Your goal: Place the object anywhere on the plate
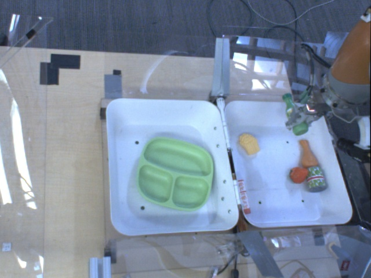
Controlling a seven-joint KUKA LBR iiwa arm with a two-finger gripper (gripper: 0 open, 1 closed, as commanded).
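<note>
Left bin (116,155): green plate (175,174), three compartments, nothing on it. Right bin (272,207): yellow lump (249,143) near the left wall; orange piece (306,153), red piece (298,175) and small can (316,180) clustered at right. Gripper (297,119) sits at the bin's upper right, closed on a green object (295,116), though the view there is cluttered, so the hold looks probable, not certain. Step judged: object grasped, transfer not yet begun. Next move calls for a lift and carry left over the divider to the plate.
</note>
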